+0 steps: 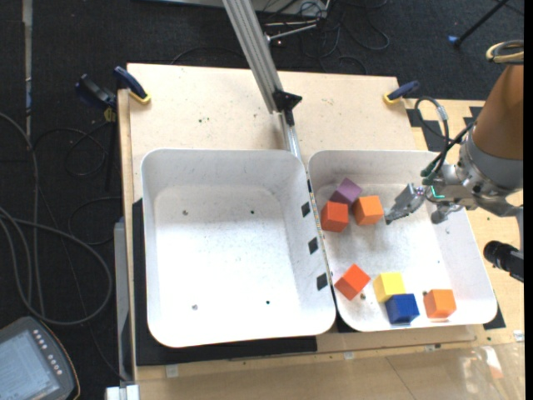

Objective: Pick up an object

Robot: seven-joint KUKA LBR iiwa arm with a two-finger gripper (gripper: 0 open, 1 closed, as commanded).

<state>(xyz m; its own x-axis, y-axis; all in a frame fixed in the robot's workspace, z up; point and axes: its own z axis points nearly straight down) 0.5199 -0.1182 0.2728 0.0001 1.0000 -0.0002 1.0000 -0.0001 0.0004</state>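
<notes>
The right bin (466, 248) holds several small cubes. A purple cube (347, 192), a red-orange cube (335, 216) and an orange cube (368, 210) cluster near its back left. Along the front lie another red-orange cube (353, 281), a yellow cube (388, 286), a blue cube (402, 307) and an orange cube (440, 303). My gripper (419, 211) hangs over the back middle of this bin, just right of the orange cube in the cluster. It is open, with nothing between its fingers; the left fingertip (398, 210) points toward that cube.
The left bin (158, 223) stands beside the right one, sharing a raised middle wall. A slanted metal rail (254, 44) runs from the top of the view to the bins' back junction. Clamps sit at the bench's back corners.
</notes>
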